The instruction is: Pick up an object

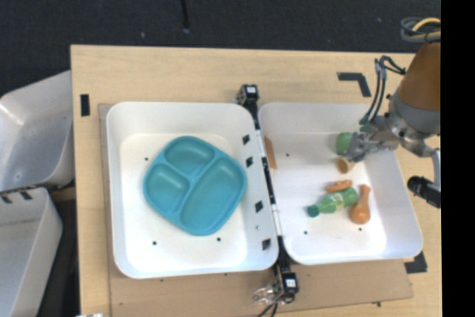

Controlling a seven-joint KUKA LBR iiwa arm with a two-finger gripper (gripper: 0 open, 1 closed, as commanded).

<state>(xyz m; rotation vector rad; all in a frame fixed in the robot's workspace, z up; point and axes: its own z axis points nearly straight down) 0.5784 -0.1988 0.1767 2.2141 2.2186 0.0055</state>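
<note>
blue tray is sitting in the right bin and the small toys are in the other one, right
Not quite. The camera view shows the blue tray in the left bin, not the right. The small toys, such as the green bottle and the orange piece, do lie in the other one, the right bin, where the gripper is.

No text, label, brand, number or sign can be read anywhere: none on the table (185, 74), the two white bins (119, 234), or the blue divided plate (194, 185).
</note>
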